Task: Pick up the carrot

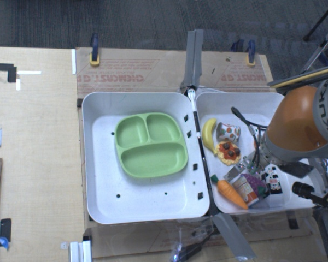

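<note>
Carrot (231, 194) lies free at right bin's (238, 98) 7 o'clock, touching packet (250, 188) | gripper (250, 165) just at its 1 o'clock, positioned for descent | jaws: cannot tell

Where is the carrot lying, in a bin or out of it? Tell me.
In. The carrot lies flat on the floor of the right bin, near its front-left corner, beside a purple packet.

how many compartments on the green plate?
3. Plate in left bin: two small ones along its far side, one large along the near side.
</note>
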Available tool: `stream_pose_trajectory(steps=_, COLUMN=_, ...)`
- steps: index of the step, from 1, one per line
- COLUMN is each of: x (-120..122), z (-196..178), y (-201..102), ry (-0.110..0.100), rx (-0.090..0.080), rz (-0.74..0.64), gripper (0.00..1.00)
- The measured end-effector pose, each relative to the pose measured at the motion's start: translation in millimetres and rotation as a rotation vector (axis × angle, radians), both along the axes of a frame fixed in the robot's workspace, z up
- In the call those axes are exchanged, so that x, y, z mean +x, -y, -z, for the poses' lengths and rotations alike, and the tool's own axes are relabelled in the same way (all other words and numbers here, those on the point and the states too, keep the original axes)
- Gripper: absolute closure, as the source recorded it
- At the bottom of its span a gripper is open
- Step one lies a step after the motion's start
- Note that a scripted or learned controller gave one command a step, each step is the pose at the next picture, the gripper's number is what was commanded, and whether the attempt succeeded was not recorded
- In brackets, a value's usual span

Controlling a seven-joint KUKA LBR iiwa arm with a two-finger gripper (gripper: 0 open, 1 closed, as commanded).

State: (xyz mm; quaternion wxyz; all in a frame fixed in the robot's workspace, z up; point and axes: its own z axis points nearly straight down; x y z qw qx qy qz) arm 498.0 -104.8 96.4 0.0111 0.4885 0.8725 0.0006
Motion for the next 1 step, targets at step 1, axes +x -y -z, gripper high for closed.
stream_pose_trajectory(steps=1, x=-17.1, z=2.3, y=12.1, ry=-0.011, rx=0.0, rz=-0.436, gripper=0.0)
